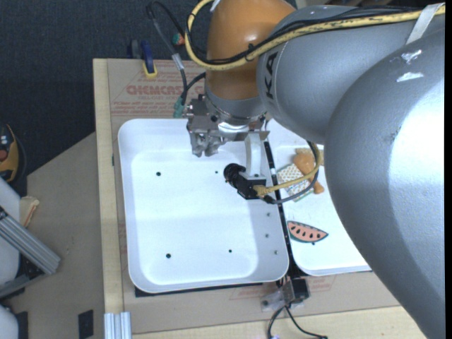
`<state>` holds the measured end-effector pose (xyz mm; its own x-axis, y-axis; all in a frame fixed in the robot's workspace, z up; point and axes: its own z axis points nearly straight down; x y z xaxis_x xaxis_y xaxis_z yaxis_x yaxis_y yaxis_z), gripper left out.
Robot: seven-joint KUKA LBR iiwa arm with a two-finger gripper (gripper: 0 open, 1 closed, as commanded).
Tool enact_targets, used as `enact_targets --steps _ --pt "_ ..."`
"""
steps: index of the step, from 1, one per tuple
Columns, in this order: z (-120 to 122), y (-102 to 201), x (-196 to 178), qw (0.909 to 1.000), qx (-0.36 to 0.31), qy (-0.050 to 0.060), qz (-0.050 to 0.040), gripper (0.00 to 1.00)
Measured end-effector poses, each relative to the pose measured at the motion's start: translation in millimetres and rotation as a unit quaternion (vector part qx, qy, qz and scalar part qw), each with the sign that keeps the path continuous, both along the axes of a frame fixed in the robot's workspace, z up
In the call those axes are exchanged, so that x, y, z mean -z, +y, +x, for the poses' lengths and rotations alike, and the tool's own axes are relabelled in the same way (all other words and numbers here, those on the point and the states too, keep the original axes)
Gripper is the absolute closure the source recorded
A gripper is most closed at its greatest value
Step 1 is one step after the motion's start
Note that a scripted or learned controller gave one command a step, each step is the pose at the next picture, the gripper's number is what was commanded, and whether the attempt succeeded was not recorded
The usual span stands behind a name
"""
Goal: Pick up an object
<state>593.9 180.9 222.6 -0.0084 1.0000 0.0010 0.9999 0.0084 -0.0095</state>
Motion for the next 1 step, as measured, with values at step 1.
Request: enact_targets --steps 1 --pt "5.3 40.1 -93.7 1.0 0.002 -0.009 0.0014 1.0"
